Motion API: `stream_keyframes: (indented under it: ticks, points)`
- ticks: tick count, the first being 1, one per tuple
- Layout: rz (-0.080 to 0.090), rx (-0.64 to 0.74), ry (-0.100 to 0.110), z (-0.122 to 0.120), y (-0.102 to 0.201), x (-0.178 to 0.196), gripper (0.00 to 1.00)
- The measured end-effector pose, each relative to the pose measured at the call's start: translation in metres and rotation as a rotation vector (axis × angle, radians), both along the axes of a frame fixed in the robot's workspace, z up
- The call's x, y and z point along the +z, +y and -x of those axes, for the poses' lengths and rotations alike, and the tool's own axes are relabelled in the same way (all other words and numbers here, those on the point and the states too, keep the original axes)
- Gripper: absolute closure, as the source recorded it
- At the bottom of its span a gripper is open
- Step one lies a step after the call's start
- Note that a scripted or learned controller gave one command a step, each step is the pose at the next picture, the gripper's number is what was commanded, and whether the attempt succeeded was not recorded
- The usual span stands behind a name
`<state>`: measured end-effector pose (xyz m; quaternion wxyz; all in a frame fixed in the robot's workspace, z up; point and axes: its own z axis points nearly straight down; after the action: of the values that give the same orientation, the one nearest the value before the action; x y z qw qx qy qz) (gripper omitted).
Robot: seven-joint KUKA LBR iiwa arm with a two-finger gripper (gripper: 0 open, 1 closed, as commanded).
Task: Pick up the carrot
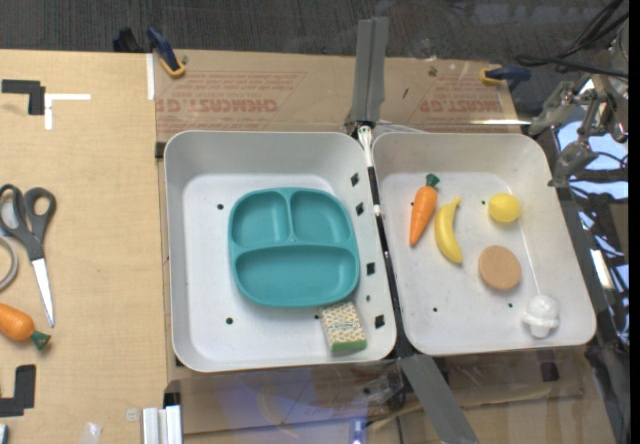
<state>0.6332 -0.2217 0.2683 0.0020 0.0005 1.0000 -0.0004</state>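
Fingers: can't tell if they're released or clenched, the tangle of metal and cables (585,127) up and right of the banana is too messy to read
Landmark: banana (449,230), lying in the right bin (560,337)
Carrot (423,212): just left of the banana, close beside it, can't tell if they touch; nothing gripping it
Carrot's long axis: runs roughly front to back, nearly parallel to the banana, leaning a bit
Carrot's pointing: green top at the far end, orange tip toward the near edge and slightly left
Lemon (504,208): right of the banana, apart from it
Brown round disc (499,267): right of the banana and nearer the front
Small white object (540,315): further right and front again
Teal divided plate (294,247): well left of the banana, in the left bin (185,232)
Sponge (345,328): left of the banana, nearer the front, at the plate's near edge
Second carrot (18,322): way off left of the banana, out on the bench by the scissors (30,242)
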Motion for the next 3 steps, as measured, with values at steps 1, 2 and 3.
stream_keyframes:
  ticks: [1,2,3]
  points:
    - [-0.001,-0.058,-0.001,-0.026,0.052,-0.055,0.0]
    - [0.003,0.179,-0.014,-0.015,0.105,-0.164,0.0]
    - [0.005,0.155,-0.019,0.017,0.119,-0.164,0.0]
